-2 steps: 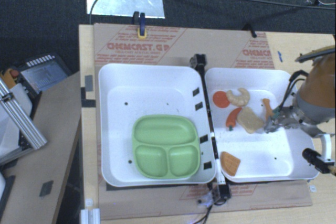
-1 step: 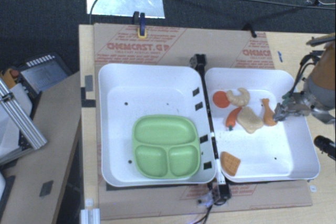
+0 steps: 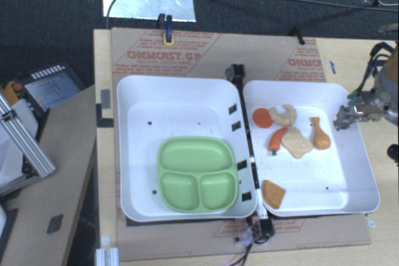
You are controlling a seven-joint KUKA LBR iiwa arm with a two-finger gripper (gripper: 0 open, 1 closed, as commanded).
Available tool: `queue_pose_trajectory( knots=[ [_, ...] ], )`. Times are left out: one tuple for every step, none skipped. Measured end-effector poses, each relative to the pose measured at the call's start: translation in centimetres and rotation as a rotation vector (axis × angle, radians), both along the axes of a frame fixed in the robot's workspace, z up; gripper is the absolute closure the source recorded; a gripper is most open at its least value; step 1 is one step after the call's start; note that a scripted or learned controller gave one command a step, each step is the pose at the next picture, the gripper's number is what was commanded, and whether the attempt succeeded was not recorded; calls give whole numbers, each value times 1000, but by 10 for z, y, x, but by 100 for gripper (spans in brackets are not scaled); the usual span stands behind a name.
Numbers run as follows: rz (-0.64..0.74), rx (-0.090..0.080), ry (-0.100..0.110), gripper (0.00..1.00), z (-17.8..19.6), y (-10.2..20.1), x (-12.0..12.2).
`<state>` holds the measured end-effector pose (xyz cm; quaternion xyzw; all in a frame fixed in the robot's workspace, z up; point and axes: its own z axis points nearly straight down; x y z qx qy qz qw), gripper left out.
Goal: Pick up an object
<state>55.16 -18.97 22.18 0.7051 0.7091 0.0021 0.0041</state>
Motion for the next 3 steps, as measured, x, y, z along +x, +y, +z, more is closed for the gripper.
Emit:
queue_pose_trajectory(
  knots=[
    [0, 2, 5, 100, 11, 0, 1],
    [4, 4, 6, 100, 0, 50, 21],
    [4, 5, 6, 100, -9, 102, 37]
  ],
)
